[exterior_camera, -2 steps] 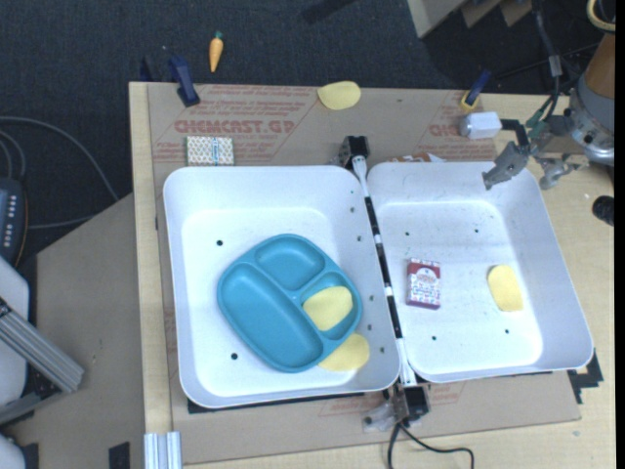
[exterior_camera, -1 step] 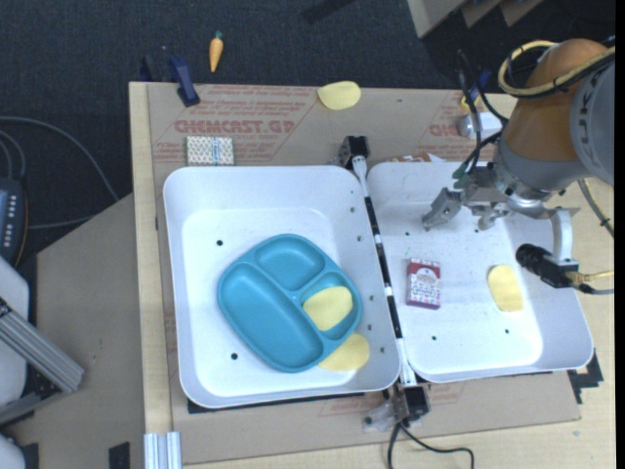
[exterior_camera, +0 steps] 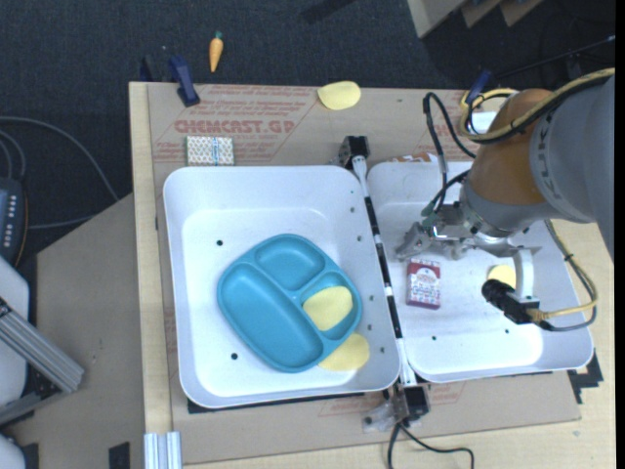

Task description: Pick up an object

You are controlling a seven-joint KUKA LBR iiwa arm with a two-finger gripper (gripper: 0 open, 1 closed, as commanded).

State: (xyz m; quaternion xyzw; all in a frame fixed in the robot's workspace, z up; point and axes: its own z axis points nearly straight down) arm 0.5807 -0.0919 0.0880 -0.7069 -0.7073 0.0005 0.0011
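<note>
The grey arm (exterior_camera: 576, 154) with its orange band (exterior_camera: 503, 159) comes in from the right edge of the frame and bends down over the right-hand white bin (exterior_camera: 459, 360), which sits in the right half of the picture. Its gripper (exterior_camera: 430, 237) hangs low in the upper left part of that bin, just above a small red packet (exterior_camera: 424, 284) that lies flat on the bin floor near the bin's left wall. Nothing shows between the metal parts of the pincer, and how far it is open I cannot tell, since the wrist covers much of it from above. A yellow piece (exterior_camera: 501, 275) lies to the right of the packet in the same bin, partly behind a black cable fitting (exterior_camera: 513, 303). The left-hand white bin (exterior_camera: 195, 213) fills the middle of the frame and holds a blue divided plate (exterior_camera: 273, 301) set at a slant; a yellow object (exterior_camera: 329, 306) rests in the plate's right compartment and a second yellow object (exterior_camera: 347, 355) lies on the bin floor touching the plate's lower right edge. On the cardboard bench top (exterior_camera: 264, 115) above the bins lie a pale yellow disc-like object (exterior_camera: 339, 95) at upper centre, a small patterned packet (exterior_camera: 210, 149) at upper left, and a blue clip (exterior_camera: 183, 79) near the upper left corner. A small orange carrot-shaped toy (exterior_camera: 216, 52) lies on the dark floor just beyond the bench edge.
</note>
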